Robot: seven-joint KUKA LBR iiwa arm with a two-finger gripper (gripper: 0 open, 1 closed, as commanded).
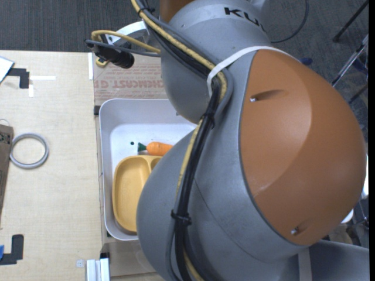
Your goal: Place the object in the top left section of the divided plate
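Carrot [158, 148], orange with a dark green stub at its left end, lying on the floor of the white bin [105, 157], just above the upper rim of the yellow divided plate [130, 195]. Close to that rim, perhaps touching; cannot tell which. Right end of it hidden under the arm [263, 157]. Not in any section of the plate.

Position relative to the jaws: cannot tell. Likewise cannot tell whether released, clenched or grasping anything.

Plate lying flat in the lower half of the bin, one long compartment in sight on its left side, a ridge beginning near the top right, the rest covered by the grey arm. Broad orange band [304, 139] across the arm's bulk, a black cable [193, 157] running down its side, tied on with a white strap.

Pale wooden worktop [53, 98] left of the bin, bearing a grey ring of tape [28, 150] well apart from the bin. Cardboard sheet [132, 84] with reversed red lettering just above the bin's top edge. Dark carpet [53, 10] beyond.
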